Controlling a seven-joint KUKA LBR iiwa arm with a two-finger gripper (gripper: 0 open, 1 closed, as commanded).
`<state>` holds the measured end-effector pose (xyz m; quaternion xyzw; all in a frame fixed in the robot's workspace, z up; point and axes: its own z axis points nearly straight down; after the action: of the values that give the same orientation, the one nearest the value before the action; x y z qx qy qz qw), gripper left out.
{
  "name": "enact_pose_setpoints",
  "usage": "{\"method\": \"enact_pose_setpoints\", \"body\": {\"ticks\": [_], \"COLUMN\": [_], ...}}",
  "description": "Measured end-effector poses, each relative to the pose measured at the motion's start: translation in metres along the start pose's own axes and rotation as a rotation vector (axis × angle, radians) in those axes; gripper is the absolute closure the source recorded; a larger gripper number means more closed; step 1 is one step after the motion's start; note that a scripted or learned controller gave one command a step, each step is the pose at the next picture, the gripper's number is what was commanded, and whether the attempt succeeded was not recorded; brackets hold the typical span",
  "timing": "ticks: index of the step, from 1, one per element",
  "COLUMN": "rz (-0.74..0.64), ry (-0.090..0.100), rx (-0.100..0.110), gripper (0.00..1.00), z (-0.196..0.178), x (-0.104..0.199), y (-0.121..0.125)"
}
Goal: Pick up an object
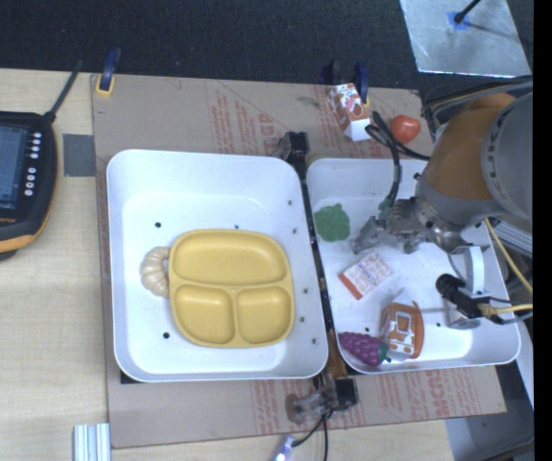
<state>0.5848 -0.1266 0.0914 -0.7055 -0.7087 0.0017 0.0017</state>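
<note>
The worktop (26,305) carries two white bins side by side, and I'll place everything from the right bin (506,353), since that's where the loose pickings sit. The left bin (127,257), touching it on the left, is mostly taken up by a yellow tray (229,286) with a pale shell-like toy (155,269) tucked against the tray's far side, so it looks less suited to a quick grab. The arm (468,161) leans in over the right bin's upper right, bringing the end effector (383,233) low into the bin's upper middle; whether it is spread or closed, I cannot tell, and nothing visibly sits in it. Just left of it lies a green lump (332,223), just below it a red-and-white packet (366,275), likely candidates. An orange packet (402,330) and purple grapes (362,347) rest near the bin's front edge.
</note>
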Motion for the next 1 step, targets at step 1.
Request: {"method": "enact_pose_setpoints", "body": {"ticks": [1], "rz": [0.001], "ry": [0.000], "rx": [0.000], "gripper": [0.00], "z": [0.0002], "x": [0.0143], "y": [-0.0350]}}
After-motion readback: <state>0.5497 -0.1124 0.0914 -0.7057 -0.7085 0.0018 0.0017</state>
